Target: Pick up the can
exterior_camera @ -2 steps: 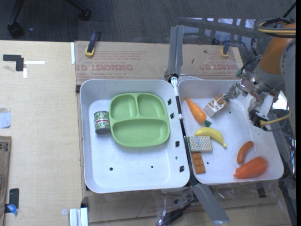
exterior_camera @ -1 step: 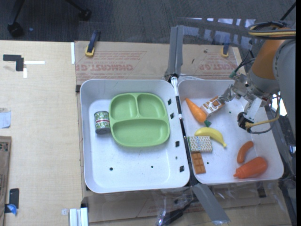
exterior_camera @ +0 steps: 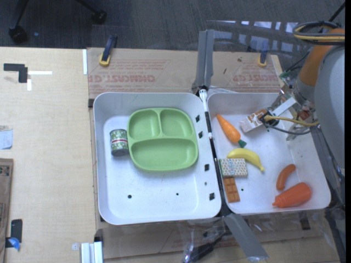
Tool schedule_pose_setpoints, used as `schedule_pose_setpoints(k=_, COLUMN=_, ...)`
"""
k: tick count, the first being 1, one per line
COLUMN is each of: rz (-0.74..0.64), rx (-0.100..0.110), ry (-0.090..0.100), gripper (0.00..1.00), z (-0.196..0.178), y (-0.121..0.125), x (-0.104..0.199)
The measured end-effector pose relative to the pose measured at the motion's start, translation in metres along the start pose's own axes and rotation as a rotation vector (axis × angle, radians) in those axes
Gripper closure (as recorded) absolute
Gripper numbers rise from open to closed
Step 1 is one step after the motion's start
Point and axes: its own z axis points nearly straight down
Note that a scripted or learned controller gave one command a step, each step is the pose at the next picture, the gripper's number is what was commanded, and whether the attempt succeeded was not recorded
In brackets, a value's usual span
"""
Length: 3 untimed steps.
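In the left bin, the can lies just beside the green plate, at its left edge. The gripper hangs over the right bin, well right of the plate; how far it is open cannot be told, and nothing is seen held in it.

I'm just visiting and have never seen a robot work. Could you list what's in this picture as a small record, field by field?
target: can, lying in the left bin, beside the plate's left edge
plate: green divided plate, left bin
right bin contents: carrot, banana, sausage, orange pepper, cracker, waffle piece
arm: grey arm with orange band, reaching in from the right
tool: over the right bin's upper part, far from the can
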Motion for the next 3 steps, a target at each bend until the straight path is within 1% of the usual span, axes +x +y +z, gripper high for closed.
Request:
schedule_pose_setpoints(k=1, rz=0.022, rx=0.014, ry=-0.016, gripper=0.00, z=-0.071, y=0.032, x=-0.010)
schedule_pose_setpoints(k=2, rz=0.263, rx=0.015, ry=-0.014, gripper=0.00, z=0.012, y=0.014, x=-0.019)
schedule_pose_setpoints(k=3, rz=0.287, rx=0.013, ry=-0.018, gripper=0.00, z=0.014, y=0.011, x=0.009)
